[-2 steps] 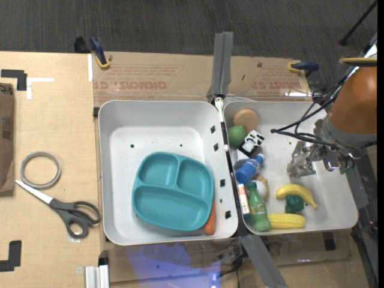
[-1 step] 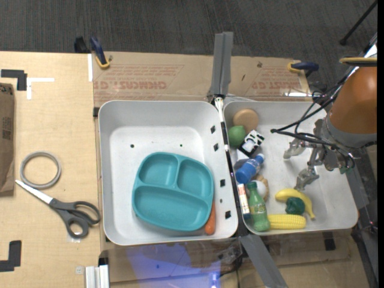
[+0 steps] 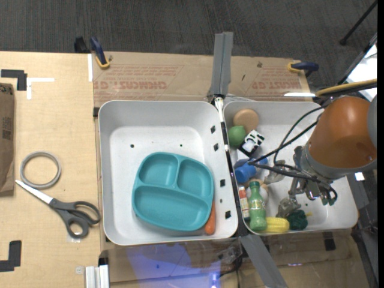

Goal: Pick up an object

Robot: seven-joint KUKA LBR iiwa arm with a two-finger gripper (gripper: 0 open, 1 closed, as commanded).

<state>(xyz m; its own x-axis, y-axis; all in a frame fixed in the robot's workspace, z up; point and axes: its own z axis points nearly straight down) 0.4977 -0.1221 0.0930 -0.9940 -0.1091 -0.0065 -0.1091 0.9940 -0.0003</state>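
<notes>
Hand (image 3: 290,207) low beside the bottle (image 3: 257,206).
Grip state I can't tell; I'd centre on one item before closing.

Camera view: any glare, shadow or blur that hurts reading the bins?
Camera view: sharp and evenly lit; soft shadows along the left bin walls; mild sheen on the teal tray; a bluish glow on the bench front. The arm's orange band covers part of the right bin, and the pincer is small and murky.
</notes>
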